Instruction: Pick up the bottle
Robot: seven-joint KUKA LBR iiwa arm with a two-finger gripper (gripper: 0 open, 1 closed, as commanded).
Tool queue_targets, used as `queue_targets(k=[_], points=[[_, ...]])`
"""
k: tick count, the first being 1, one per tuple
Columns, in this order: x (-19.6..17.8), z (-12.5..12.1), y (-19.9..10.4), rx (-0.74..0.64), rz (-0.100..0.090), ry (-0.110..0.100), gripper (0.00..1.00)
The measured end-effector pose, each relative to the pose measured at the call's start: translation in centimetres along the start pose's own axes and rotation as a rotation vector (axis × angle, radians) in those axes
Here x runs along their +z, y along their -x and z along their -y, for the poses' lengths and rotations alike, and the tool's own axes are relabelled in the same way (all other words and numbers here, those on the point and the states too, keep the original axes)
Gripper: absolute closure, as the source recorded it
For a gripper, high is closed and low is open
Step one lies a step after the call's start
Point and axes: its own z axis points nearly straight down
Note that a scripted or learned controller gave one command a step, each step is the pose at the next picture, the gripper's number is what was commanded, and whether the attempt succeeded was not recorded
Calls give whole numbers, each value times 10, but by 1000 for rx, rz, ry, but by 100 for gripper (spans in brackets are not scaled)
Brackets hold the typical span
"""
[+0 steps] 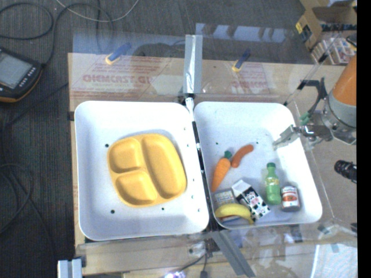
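The bottle (272, 184) is small and green with a yellow-green label. It stands in the right bin (255, 117), near its front right corner. My gripper (290, 136) hangs at the bin's right rim, behind and a little right of the bottle and clearly apart from it. The arm's grey wrist and orange band (355, 86) come in from the right edge.
A red-labelled can (290, 197) stands right beside the bottle. A small carton (250, 199), a banana (235, 212), a carrot (220, 171) and an orange sausage-shaped toy (242, 154) lie to its left. The left bin (93, 132) holds a yellow divided plate (148, 168).
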Motion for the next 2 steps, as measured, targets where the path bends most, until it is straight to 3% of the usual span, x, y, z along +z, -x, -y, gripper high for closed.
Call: queue_targets(k=[1, 2], points=[[119, 21, 0, -171, 0, 4, 0], [120, 54, -23, -339, 1, 2, 0]])
